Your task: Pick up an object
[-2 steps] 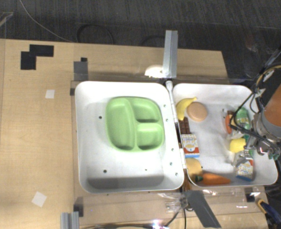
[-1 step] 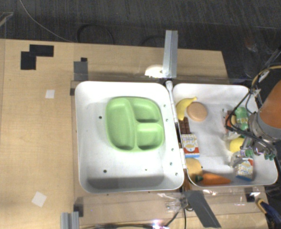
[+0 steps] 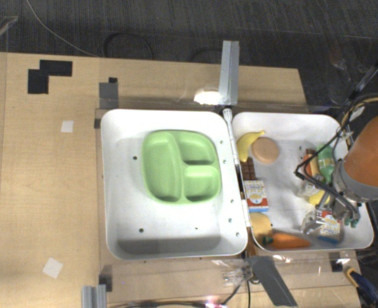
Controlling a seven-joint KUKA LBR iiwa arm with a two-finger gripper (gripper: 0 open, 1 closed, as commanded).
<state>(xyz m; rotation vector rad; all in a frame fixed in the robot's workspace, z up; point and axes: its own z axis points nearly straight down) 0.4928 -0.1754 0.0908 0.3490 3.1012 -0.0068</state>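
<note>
Tool is low in the right bin, among packets near its front right corner; its state cannot be told. No object is lifted. Banana, carrot and carton lie untouched. Grasp and lift remain.

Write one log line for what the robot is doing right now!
arm: low over right bin | gripper: near front right corner, among small items | grasp: cannot tell | green tray: in left bin, untouched

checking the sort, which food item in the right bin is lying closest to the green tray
The banana, at the right bin's upper left corner by the divider. The carrot lies along the bottom edge, farther from the green tray.
</note>
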